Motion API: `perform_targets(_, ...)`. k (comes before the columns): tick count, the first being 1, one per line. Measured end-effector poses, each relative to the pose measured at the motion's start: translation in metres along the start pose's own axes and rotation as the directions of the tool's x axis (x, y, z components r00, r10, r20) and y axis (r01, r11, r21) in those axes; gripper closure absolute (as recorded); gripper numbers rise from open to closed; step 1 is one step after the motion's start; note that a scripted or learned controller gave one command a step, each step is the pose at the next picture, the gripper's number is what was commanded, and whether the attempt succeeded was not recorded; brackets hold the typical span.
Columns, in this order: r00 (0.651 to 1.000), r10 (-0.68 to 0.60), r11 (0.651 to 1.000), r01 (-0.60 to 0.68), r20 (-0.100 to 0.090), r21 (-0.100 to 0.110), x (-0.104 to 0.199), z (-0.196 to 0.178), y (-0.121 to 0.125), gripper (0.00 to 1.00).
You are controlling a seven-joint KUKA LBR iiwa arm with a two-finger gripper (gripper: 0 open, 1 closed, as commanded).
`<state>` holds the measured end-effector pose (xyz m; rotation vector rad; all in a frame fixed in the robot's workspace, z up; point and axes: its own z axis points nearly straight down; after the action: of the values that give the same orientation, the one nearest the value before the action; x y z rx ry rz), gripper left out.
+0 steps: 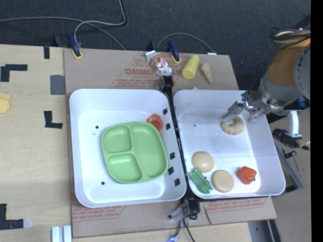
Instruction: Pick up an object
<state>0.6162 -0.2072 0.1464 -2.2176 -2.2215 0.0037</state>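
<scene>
Jaws spread open, hanging right over a pale ring-shaped bagel (232, 127).
Metal gripper (235, 113) grips nothing; the matte, doughy bagel lies in the right bin (267, 135), far side.

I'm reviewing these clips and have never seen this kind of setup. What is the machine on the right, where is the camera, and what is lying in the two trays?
One camera looks down at a slant on a bench with two shallow white bins. The grey and orange shape at the right is a robot arm; its gripper hangs just above a bagel-like ring in the right bin. Nothing shows between its fingers, so it holds nothing yet. That bin also has two round buns, a green vegetable and a red pepper. The left bin holds a green divided plate and a small red-orange piece.
</scene>
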Motion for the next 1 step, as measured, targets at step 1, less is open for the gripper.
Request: perform_targets(1,1.0,0.0,1.0,0.0,0.003,-0.007,-0.0163,0.0592,0.0276,0.0)
